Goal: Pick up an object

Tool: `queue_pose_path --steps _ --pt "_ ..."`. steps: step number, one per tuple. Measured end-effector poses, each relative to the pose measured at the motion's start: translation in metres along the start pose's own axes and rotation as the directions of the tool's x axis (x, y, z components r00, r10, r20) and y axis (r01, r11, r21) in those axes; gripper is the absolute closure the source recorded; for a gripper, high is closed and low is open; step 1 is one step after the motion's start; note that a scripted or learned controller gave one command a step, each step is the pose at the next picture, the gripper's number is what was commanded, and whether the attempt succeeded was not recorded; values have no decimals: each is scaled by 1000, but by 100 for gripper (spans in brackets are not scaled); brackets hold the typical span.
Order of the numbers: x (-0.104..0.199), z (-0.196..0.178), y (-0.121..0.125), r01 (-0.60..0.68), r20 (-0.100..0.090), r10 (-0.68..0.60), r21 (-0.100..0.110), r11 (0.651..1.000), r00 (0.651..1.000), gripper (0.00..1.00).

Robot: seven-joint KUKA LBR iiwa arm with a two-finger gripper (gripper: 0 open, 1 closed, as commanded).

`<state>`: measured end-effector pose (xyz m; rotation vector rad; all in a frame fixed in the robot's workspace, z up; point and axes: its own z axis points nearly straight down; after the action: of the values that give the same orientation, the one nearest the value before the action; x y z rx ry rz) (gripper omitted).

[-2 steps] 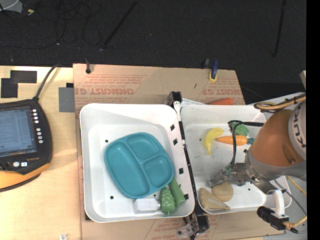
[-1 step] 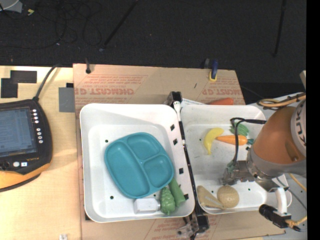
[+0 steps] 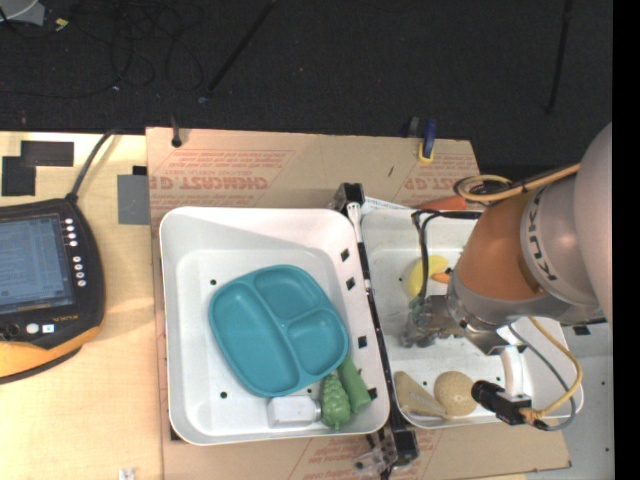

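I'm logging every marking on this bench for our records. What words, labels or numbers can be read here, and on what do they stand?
Red print on the cardboard sheet under the bins: upside down, too blurred to read surely.
Dark lettering on the arm's grey link: partly seen, not readable.
Pendant screen text: too small to read.

Both white bins, the left bin (image 3: pixel 190 268) and the right bin (image 3: pixel 385 268), look like smooth moulded plastic with a faint sheen. The teal divided plate (image 3: pixel 275 328) appears to be plastic too, smooth and softly glossy. Under the bins lies a brown cardboard sheet (image 3: pixel 260 163), matt and printed with red lettering. The bench top (image 3: pixel 80 388) looks like pale wood with a dull finish. The arm's orange band (image 3: pixel 500 253) is smooth and satin, and the grey casing (image 3: pixel 580 238) beside it has a matt, painted-metal look. The green toy (image 3: pixel 335 403) shows a bumpy surface.
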<state>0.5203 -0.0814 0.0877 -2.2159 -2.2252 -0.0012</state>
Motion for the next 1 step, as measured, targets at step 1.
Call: queue_pose_path --steps 1 --pt "-2 1 -2 -4 0 4 3 1000 1000 0"
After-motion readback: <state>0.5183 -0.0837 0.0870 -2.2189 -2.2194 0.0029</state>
